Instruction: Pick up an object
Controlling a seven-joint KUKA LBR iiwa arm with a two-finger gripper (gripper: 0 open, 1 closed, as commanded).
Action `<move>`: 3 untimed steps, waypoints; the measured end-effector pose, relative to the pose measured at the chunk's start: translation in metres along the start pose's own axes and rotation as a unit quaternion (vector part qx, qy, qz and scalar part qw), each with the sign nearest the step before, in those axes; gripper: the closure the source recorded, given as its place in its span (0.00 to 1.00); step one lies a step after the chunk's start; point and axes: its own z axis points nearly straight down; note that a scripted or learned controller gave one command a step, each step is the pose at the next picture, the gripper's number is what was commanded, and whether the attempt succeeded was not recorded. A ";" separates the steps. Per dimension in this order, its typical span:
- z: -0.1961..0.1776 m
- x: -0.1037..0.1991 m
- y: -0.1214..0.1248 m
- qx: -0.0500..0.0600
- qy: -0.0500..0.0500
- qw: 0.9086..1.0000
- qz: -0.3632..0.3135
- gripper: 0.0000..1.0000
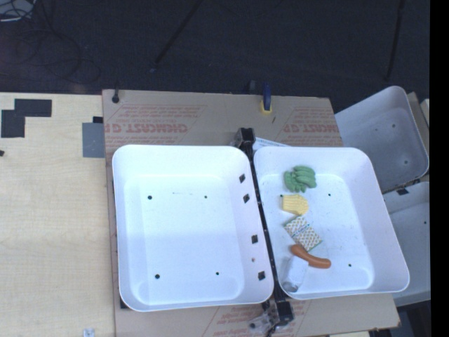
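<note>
Over in the right bin [382,258], four small toys lay waiting.
Best to grab the green toy [300,178], which sat apart; the claw's state I cannot tell.

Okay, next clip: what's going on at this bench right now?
Nothing is being handled at this moment. Two shallow white bins sit side by side on the bench. The right bin holds a loose column of small things near its left wall: a green item at the far end, a yellow one below it, a patterned packet, an orange sausage-shaped piece and a pale object nearest the camera. No pick has begun.
</note>
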 end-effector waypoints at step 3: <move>0.012 0.179 0.072 0.001 0.001 1.000 -0.002 1.00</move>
